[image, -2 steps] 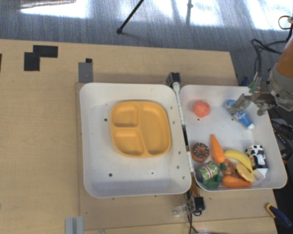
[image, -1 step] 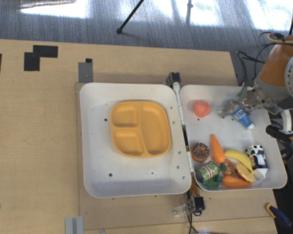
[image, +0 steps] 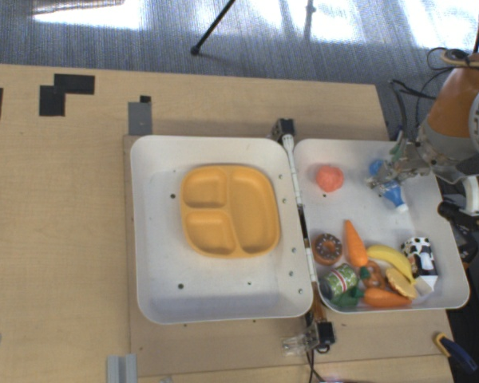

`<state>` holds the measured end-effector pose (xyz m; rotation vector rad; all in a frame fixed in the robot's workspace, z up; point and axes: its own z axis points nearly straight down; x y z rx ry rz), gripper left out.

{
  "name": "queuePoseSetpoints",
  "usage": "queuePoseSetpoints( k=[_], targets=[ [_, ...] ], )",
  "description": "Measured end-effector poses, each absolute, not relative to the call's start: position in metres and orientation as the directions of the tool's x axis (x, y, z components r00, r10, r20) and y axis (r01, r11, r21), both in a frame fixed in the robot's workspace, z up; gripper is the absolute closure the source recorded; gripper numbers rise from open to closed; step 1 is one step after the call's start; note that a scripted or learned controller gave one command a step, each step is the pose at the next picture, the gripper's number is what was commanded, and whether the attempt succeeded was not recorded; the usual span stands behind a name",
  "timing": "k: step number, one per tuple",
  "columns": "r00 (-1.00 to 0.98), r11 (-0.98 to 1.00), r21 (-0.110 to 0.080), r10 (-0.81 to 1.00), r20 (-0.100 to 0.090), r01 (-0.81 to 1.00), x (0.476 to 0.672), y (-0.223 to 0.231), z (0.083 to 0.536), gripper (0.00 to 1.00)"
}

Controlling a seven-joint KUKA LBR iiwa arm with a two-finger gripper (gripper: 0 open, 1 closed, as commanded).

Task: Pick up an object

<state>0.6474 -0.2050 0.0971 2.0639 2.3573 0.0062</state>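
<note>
Blue plastic is what we see under the gripper [image: 393, 174], a small blue toy [image: 389, 188] lying near the far right corner of the right bin [image: 455, 294], close to its right wall. Whether the fingers are spread or pinched we cannot tell from this slanted view: the metal tips blur into the toy, and we cannot say that anything sits between them, only that they are at or just above it. We judge the main risk to be a glancing contact, where the tips land on one end of the blue toy and push it against the bin wall instead of closing around it. A second risk is that the toy, if caught by an edge, slips out on the lift. The pink ball [image: 330, 178] lies apart toward the bin's far left side and seems safe from a knock. Crowded along the near edge are the carrot [image: 356, 246], banana [image: 389, 260], doughnut [image: 328, 248] and green can [image: 341, 280]. In the left bin [image: 156, 294] rests an orange divided plate [image: 226, 211], well clear of the arm.
</note>
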Motion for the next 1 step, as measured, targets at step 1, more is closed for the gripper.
queuePoseSetpoints(
  k=[1],
  targets=[
    [-0.227, 0.227, 0.008, 0.974, -0.002, 0.974, 0.632, -0.1353, 0.1937, 1.0]
  ],
)
